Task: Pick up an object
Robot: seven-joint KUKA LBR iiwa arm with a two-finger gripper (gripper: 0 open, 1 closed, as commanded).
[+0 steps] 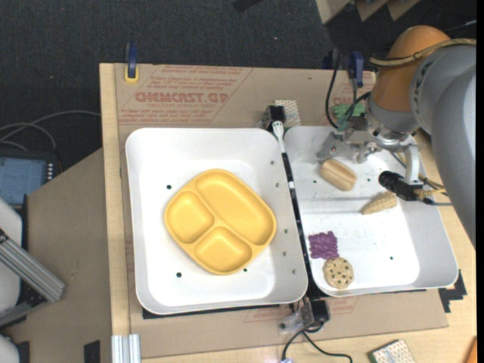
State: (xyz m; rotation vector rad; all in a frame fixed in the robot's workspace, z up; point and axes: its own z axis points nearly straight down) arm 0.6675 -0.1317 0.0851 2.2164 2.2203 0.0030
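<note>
left shallow white plastic bin point(144, 203): holds one yellow three-compartment plastic tray point(219, 220) near its middle, bare white margin on all sides. right shallow white plastic bin point(435, 259): tan bread-roll-shaped piece point(338, 175) in the upper part; tan cone-shaped piece point(379, 203) to its right, tilted; purple grape-cluster piece point(324, 243) and round chocolate-chip cookie point(338, 272) near the bottom left corner, just beside each other; lower right floor bare. grey arm with orange band point(408, 66): enters from the upper right, bent down over the right bin's top edge. two-finger gripper point(355, 148): just above the roll; cannot tell if spread or pressed together.
</note>
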